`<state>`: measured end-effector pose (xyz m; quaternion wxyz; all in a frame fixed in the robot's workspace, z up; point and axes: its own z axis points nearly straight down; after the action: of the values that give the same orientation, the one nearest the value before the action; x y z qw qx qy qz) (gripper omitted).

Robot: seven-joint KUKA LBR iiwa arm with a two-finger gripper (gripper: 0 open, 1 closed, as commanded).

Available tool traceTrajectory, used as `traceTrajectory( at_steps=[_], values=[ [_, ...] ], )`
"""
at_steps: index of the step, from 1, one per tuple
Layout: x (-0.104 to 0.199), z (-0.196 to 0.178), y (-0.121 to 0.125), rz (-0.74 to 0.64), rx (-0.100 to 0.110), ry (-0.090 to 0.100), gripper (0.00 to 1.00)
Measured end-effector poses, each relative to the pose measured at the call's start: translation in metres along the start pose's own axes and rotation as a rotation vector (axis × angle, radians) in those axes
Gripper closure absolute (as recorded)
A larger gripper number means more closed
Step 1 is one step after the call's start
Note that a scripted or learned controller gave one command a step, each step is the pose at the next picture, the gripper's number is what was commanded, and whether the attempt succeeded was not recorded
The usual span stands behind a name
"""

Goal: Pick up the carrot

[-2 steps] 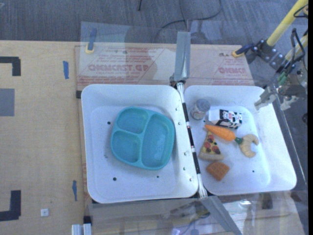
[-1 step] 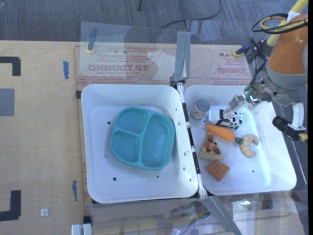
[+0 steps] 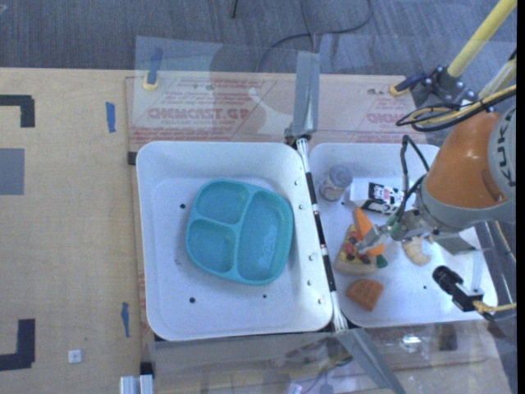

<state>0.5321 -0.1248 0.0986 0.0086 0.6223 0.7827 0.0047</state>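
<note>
Camera view: the carrot lies in the right bin, touching the pizza slice. My hand hovers just beside it; its opening cannot be told. A light, stiff, smooth toy, I judge; best gripped mid-length across its body.

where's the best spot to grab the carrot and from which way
Probably the carrot's thick middle, coming straight down from above, closing across its narrow width. It lies flat in the right bin, tapering toward its upper end, its lower end close against the pizza slice.
</note>
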Motion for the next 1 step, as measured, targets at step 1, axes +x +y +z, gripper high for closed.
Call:
traceTrajectory(
  at_steps=[1],
  values=[
    [-0.0007,-0.0093,0.0,0.003,-0.001,0.001,1.0]
  ],
)
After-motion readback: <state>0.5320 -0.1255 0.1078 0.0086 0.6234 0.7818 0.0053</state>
